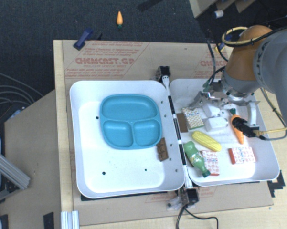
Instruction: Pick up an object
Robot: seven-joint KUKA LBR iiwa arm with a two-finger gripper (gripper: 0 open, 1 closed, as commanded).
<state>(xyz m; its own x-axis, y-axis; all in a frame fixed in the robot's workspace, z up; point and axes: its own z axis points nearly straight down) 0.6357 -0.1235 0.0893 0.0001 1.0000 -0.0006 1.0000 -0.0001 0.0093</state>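
**Arm low over right bin**

While the arm reaches in from the right, its gripper [215, 109] sits low in the right bin [267, 168], centre right of frame; claw state cannot be told. Just below lie a corn cob [206, 140], green bottle [196, 158] and carrot [238, 130]. Left bin [86, 175] holds a blue divided tray [130, 120].

Toy corn [207, 140] amid right-bin clutter

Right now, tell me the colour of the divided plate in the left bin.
Light blue: the divided plate, seen in the camera view.
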